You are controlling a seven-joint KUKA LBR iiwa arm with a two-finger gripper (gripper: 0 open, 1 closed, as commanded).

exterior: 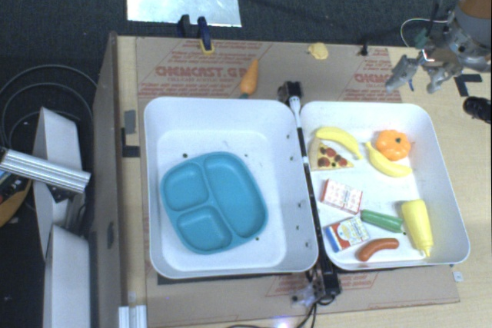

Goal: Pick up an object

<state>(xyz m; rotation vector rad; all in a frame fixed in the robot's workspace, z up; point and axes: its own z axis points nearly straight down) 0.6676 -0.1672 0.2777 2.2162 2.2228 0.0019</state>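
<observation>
Up at the far right of the bench we see the end effector, hanging above the bare surface just beyond the far rim of the right bin. Its fingers are spread apart with nothing between them.

The right bin carries the small objects. We count a pizza slice toy near the divider, a yellow banana just beyond it, an orange pumpkin-like piece resting against a second banana, a small red-and-white carton, a green pepper-like piece, a yellow squeeze bottle, a sausage and a small printed box near the front edge.

The left bin holds a blue divided plate. An orange carrot-like item lies on the bench beyond the left bin, well apart from the end effector.
</observation>
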